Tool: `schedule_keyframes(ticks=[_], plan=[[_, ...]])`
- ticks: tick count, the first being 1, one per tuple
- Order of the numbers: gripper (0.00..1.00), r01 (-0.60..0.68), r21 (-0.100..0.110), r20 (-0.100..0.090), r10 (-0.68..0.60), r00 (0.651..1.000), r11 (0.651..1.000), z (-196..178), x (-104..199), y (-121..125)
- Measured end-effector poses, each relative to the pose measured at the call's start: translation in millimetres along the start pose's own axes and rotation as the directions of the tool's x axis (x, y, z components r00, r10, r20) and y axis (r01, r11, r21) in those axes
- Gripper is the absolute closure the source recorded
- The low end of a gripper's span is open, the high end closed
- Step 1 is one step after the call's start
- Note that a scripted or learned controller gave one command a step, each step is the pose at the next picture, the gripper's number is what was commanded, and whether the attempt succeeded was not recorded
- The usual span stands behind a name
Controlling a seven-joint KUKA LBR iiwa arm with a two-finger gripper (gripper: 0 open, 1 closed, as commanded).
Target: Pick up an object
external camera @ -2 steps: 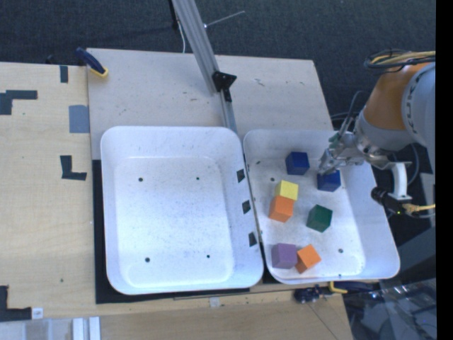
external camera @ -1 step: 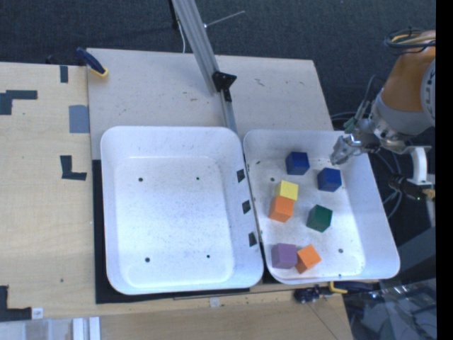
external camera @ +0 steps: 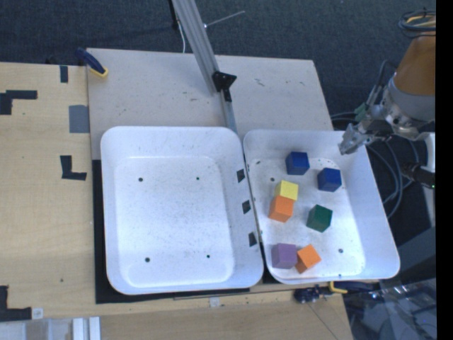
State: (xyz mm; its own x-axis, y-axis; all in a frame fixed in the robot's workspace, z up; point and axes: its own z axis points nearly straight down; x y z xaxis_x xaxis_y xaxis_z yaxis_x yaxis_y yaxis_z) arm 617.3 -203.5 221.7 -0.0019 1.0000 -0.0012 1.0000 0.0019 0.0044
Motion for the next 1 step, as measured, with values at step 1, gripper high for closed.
schedule_keyframes(ticks=[1], plan=[[1.00, 0.004, 0.004, -0.003, -0.004, 1.000, 1.000, -6.8, 53.6, -7.9]])
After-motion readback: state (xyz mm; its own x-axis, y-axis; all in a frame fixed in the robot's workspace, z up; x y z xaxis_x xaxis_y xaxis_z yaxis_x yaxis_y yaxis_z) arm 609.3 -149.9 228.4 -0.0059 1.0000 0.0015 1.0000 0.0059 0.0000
